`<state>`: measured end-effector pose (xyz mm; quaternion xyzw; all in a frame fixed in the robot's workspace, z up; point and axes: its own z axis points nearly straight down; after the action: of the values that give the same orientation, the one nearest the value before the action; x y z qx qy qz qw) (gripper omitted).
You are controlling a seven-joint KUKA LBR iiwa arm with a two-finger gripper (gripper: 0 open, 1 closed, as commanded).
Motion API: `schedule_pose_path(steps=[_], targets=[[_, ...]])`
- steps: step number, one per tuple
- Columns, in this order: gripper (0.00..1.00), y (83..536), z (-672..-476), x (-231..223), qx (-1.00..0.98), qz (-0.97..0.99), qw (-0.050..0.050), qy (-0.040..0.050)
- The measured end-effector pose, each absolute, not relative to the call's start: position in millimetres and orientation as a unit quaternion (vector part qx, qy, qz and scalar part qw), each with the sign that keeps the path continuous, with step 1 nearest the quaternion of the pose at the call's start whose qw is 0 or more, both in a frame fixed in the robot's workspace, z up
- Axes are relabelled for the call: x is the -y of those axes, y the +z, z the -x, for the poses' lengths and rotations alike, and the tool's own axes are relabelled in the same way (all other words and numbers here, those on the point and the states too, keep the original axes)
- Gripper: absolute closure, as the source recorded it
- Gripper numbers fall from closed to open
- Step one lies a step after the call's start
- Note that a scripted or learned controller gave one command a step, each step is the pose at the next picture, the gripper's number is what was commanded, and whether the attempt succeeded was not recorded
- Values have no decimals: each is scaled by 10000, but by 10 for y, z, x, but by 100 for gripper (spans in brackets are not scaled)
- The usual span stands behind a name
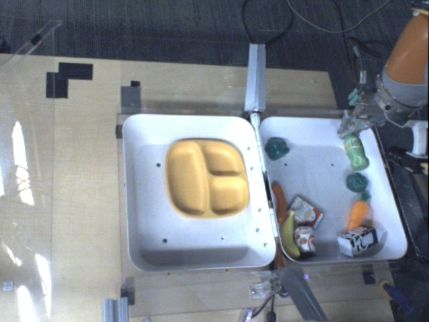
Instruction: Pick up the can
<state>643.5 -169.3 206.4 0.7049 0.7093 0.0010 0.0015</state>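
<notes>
Hovering my two-finger gripper (354, 121) at the right bin's (315, 159) far corner above a green bottle (356, 151); can't tell its state. The small red-and-white can (305, 241) sits opposite, touching the banana (288, 237), so I'm misplaced.

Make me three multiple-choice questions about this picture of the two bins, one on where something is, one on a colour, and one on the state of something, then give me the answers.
1. Where does the can lie?
A. In the left bin
B. Near the front wall of the right bin, beside the banana
C. On the bench outside the bins

2. What colour is the divided tray in the left bin?
A. Yellow
B. Blue
C. Black

3. How does the gripper stand to the can?
A. Closed around it
B. Lifting it above the bin
C. Apart from it, at the bin's far right corner over a green bottle

Answers: 1 B, the can lies against the banana's right side. 2 A, the tray is yellow. 3 C, most of the bin's length separates them.
</notes>
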Motion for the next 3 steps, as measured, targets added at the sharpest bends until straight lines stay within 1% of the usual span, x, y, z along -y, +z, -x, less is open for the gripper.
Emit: schedule_pose_path(steps=[1,2,3], targets=[[0,965,-6646,1561,-6151,-7885,21,18],[0,872,-6578,1950,-6577,-7533,22,18],[0,872,-6703,1989,-6703,-7421,10,4]])
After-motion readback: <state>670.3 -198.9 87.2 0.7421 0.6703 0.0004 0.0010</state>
